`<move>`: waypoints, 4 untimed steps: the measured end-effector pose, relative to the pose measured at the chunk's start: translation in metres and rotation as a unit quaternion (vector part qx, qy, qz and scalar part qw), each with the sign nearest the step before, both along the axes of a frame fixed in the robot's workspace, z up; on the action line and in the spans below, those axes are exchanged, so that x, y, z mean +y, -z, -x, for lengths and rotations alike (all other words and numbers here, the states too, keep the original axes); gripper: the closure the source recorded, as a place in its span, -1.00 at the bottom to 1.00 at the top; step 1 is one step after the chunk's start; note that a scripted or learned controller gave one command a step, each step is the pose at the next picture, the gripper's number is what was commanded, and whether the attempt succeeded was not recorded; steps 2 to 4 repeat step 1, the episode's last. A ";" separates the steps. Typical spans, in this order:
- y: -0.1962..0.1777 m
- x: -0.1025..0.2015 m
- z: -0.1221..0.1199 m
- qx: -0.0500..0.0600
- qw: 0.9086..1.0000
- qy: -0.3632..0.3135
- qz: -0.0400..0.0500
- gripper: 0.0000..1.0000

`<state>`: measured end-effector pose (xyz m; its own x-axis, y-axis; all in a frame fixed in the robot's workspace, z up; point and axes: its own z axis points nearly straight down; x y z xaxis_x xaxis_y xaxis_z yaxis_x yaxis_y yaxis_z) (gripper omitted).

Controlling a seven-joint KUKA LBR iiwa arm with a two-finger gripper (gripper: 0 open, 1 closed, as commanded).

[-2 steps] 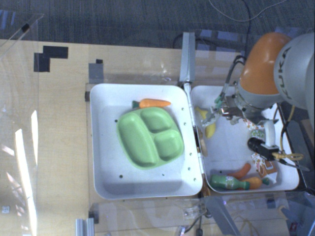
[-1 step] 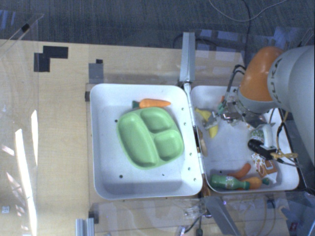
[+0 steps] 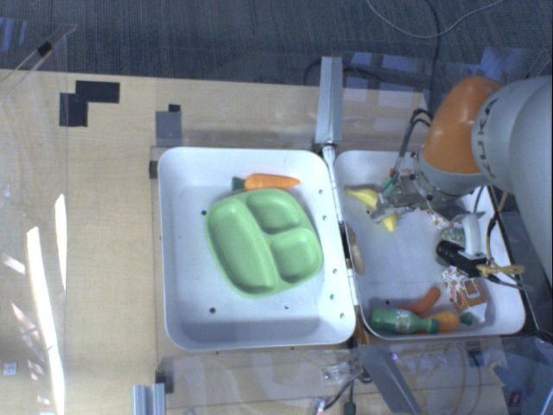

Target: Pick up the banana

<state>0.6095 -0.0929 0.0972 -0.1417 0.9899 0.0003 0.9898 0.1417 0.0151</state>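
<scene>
The yellow banana (image 3: 362, 196) lies in the upper left part of the right bin (image 3: 514, 318). My gripper (image 3: 386, 207) is down right on top of it, covering its middle. One yellow end sticks out to the gripper's left and a small yellow tip shows just below the gripper. The grey arm with its orange band (image 3: 456, 137) reaches in from the right above the bin.
The left bin (image 3: 181, 318) holds a green divided plate (image 3: 263, 240) with an orange carrot (image 3: 271, 181) at its far edge. Along the right bin's near wall lie a green bottle (image 3: 401, 321), a reddish sausage (image 3: 424, 300) and a small patterned box (image 3: 467, 293).
</scene>
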 end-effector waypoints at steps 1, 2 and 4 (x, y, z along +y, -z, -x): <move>-0.087 0.035 -0.056 0.005 1.000 0.014 0.001 1.00; -0.087 0.035 -0.056 0.005 1.000 0.014 0.001 1.00; -0.087 0.035 -0.056 0.005 1.000 0.014 0.001 1.00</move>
